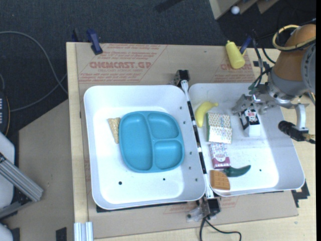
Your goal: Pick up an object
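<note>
On the wooden bench (130, 59), we list the right white bin (281, 159) holding a curved yellow plastic banana (203, 111), near its left wall. The grey two-finger gripper (249, 115) hovers nearby; we cannot tell its grip.

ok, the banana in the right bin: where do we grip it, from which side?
Likely mid-body, from straight above. The banana lies flat, curving from near the bin wall toward the green packet. Close the fingers across its narrow width; the divider wall crowds its left, so a side approach looks blocked.
</note>
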`<state>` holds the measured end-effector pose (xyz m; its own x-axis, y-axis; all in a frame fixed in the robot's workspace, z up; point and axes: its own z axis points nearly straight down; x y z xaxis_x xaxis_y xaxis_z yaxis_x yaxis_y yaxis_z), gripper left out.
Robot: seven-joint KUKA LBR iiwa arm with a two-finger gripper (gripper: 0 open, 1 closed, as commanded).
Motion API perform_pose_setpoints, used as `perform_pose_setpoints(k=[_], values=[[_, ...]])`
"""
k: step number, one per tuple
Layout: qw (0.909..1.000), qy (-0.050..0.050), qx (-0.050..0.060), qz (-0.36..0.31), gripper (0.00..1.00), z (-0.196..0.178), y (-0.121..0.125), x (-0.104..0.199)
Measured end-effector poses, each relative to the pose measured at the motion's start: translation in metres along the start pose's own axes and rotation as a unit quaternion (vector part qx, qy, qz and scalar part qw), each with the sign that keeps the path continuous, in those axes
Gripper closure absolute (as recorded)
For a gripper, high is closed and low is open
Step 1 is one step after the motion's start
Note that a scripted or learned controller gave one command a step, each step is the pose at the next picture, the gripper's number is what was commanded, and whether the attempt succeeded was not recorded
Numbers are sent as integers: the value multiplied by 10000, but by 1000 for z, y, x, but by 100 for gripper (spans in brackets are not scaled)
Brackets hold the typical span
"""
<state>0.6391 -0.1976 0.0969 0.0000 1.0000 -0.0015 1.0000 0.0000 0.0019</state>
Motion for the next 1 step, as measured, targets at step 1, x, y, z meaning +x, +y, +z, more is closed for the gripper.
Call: perform_pose_setpoints(k=[1], values=[[10000, -4, -6, -2, 100, -10, 0, 0]])
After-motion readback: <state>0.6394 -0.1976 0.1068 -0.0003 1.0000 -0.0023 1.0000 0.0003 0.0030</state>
